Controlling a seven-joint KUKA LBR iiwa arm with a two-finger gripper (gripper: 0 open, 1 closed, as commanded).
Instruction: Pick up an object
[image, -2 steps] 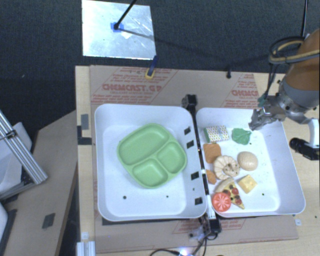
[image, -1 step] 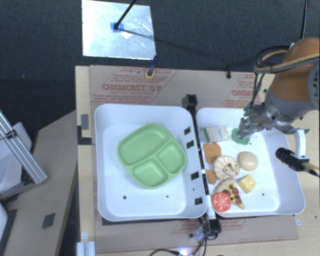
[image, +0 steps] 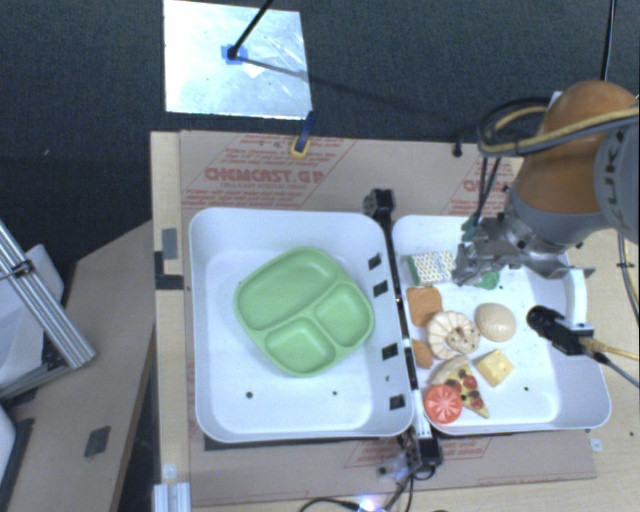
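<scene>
My gripper hangs low over the back of the right bin. It is just right of a green-and-white checkered packet. A small green object peeks out right beside the gripper's tip; whether the two touch I cannot tell. In front of the gripper lie an orange block, a round cream scalloped piece, a pale egg-shaped object, a yellow cheese wedge, a pizza slice and a red tomato.
The left bin holds a green three-compartment plate. A black-clipped divider runs between the bins. A small orange piece lies by the divider. The arm's grey and orange body overhangs the right bin's back right corner.
</scene>
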